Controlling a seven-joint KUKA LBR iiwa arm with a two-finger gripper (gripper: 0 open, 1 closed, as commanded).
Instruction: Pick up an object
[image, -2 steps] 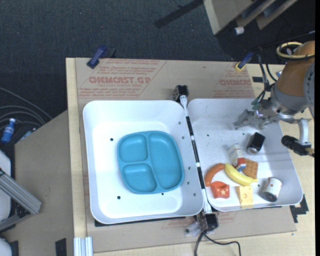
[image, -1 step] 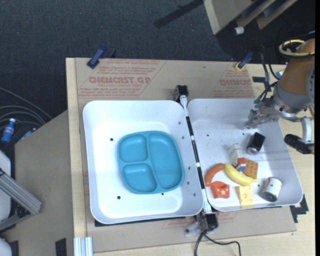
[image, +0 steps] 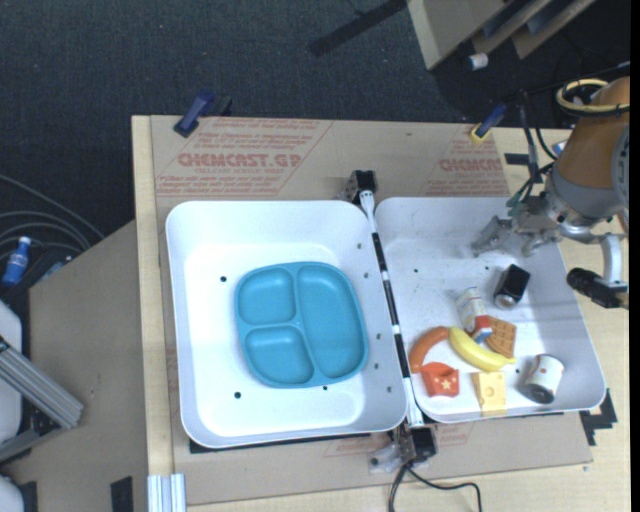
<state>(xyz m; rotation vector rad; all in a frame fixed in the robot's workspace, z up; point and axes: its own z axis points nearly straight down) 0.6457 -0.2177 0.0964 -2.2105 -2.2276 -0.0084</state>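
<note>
With its pincer (image: 512, 234) spread apart and bare above the right white bin (image: 430, 225), the arm risks closing on nothing, since the small black cylinder (image: 512, 284) lies just beside.

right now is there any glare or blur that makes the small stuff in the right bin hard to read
In the camera view, lighting is even and soft, with faint shadows; the right bin looks slightly washed out; the banana reads clearly, the small items around it stay coarse, and the gripper is soft-edged.
</note>
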